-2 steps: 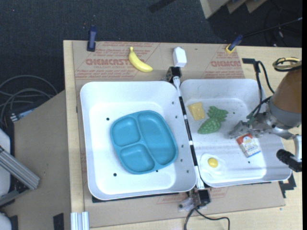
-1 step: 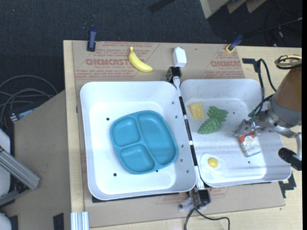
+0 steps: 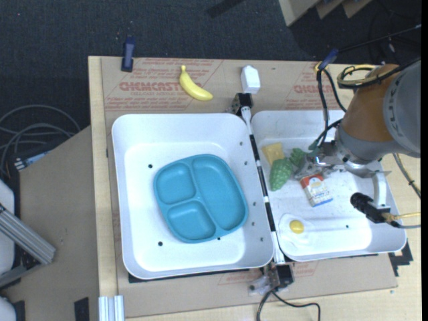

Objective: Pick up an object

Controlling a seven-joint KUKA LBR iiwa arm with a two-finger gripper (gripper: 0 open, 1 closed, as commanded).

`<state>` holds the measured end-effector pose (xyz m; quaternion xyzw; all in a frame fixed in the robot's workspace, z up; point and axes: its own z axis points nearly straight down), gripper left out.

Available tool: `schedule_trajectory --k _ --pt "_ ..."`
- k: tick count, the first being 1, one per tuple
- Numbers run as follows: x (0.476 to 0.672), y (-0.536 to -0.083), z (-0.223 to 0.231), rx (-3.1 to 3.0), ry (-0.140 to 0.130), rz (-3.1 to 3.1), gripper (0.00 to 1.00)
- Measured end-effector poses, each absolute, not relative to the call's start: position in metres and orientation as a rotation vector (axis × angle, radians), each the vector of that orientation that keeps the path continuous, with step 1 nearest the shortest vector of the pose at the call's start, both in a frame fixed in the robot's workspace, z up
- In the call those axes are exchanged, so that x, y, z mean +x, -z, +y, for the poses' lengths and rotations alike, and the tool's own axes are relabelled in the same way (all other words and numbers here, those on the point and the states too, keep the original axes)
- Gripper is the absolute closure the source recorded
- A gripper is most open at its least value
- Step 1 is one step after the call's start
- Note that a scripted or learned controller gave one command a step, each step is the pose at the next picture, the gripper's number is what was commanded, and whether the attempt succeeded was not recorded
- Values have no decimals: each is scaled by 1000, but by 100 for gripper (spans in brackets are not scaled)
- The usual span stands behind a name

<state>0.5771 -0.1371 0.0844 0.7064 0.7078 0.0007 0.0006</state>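
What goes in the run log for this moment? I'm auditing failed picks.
arm: over right bin | gripper: low by carton, grasp unclear | nearby: green toy, yellow block | left bin: blue tray

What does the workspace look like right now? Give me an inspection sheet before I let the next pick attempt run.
Surface: brown bench board bearing a left bin and a right bin, side by side.
Job's things: in the right bin, a green leafy toy, a yellow block, a small carton and a fried-egg toy.
Clutter: blue divided plate in the left bin; banana and a white block on the board behind the bins.
Grippers: gripper low over the right bin, beside the carton; nothing seen held.
Cables: black cables along the arm; coiled cables on the floor at left.
Surroundings: dark carpet.
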Motion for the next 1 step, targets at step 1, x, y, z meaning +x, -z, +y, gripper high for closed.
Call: schedule_trajectory --k 1 --pt "522 -185 -66 2219 -3 2223 100"
